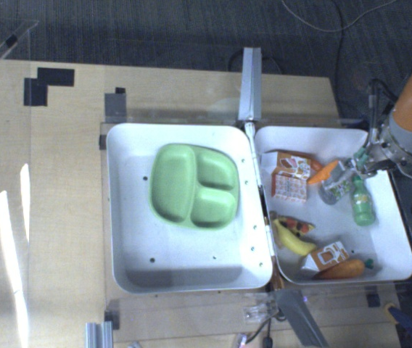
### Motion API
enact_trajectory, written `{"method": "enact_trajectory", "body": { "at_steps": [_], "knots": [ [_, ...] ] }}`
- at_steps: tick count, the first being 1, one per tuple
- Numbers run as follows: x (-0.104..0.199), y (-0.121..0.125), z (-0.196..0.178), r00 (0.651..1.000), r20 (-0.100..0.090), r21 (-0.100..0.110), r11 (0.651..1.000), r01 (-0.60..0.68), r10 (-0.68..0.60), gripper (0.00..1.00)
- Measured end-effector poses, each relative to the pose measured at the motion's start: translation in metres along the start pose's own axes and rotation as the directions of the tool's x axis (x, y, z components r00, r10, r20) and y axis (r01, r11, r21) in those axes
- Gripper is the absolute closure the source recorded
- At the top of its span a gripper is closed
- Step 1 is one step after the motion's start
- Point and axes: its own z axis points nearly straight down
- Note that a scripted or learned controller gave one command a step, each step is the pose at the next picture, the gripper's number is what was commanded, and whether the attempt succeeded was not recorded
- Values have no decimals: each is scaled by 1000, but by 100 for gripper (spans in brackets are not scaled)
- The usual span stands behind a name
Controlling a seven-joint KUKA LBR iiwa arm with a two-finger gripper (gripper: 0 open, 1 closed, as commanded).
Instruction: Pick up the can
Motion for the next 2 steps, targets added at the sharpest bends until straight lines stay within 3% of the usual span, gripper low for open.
{"method": "enact_trajectory", "body": {
  "at_steps": [1,2],
  "knots": [
    [18,-23,7,990,-1,1,990,144,-144,0],
    [-8,-37,-15,992,1,-1,992,128,-128,0]
  ]
}}
